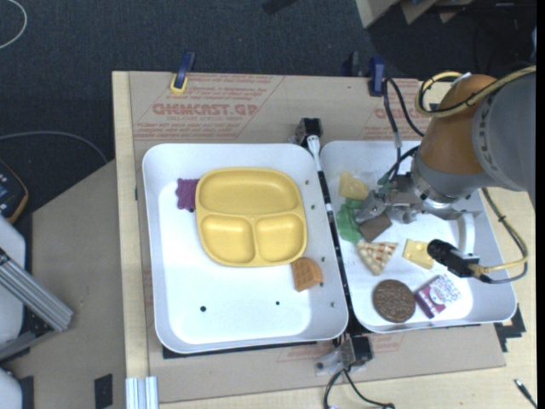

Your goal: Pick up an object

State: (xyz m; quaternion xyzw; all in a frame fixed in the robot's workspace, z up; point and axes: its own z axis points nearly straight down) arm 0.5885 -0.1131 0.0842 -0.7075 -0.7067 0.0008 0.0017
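My gripper (381,204) hangs low over the left half of the right bin (498,309), reaching in from the right. Directly beneath its tip lies a small brown block (373,227), touching or nearly touching it. A green piece (347,224) sits just left of that block. Behind it is a pale yellow wedge (352,186). In front lie a pizza slice (377,254) and a yellow cheese cube (417,252). A round brown cookie (393,300) and a purple-and-white packet (439,291) rest near the bin's front.
The left bin (170,305) holds a yellow divided plate (251,214), a purple item (185,193) at the plate's left rim, and an orange-brown bread piece (306,273) by the divider. A black cable (451,261) trails from the wrist across the right bin.
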